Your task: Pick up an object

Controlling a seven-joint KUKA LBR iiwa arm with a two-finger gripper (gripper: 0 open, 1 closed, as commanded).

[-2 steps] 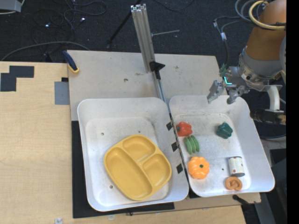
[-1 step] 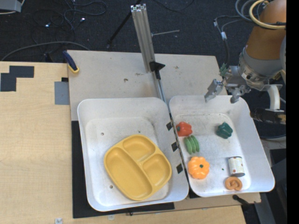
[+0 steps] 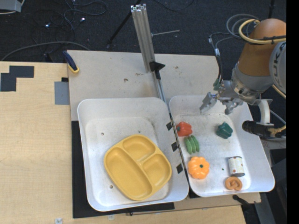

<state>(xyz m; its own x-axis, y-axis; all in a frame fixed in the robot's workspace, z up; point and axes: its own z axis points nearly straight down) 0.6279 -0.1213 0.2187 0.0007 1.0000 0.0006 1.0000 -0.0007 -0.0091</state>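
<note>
Two shallow white bins sit side by side on the bench. The left bin [image 3: 93,120] holds a yellow divided tray [image 3: 137,166] with three compartments, lying toward the bin's near right side. The right bin [image 3: 254,146] carries six small items: a red pepper [image 3: 183,128] near the left wall, a green ridged piece [image 3: 192,144] just below it, an orange pumpkin [image 3: 198,167] nearer the front, a dark green block [image 3: 224,130] toward the right, a small white cylinder with a dark band [image 3: 236,166] and a tan ring-shaped piece [image 3: 233,184] at the front right. The gripper [image 3: 219,105] hangs over the far end of the right bin, fingers spread apart with nothing between them, above and left of the dark green block and well apart from the pepper. The grey arm with its orange band [image 3: 264,45] reaches in from the right. An aluminium post [image 3: 144,36] stands behind the bins.
</note>
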